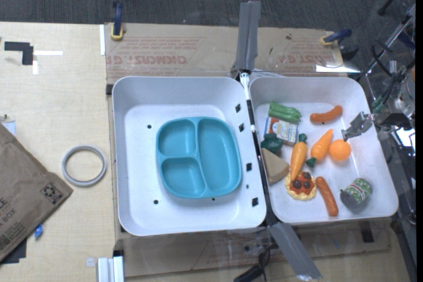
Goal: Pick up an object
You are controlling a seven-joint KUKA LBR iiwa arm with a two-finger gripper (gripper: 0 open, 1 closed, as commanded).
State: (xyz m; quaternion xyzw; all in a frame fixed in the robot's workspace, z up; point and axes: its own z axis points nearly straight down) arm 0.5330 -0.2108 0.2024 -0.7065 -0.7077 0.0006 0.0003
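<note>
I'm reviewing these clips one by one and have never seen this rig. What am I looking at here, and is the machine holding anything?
This is a single camera fixed above a bench, looking down at a slant. Two shallow white bins sit side by side. The left bin holds a teal divided plate. The right bin holds toy food: an orange ball, carrots, sausages, a small pizza, a can and more. The robot arm reaches in from the right; its hand hangs over the right bin near the orange ball. Nothing shows between its fingers, so it holds nothing I can see. A roll of tape lies on the bench at left.
</note>
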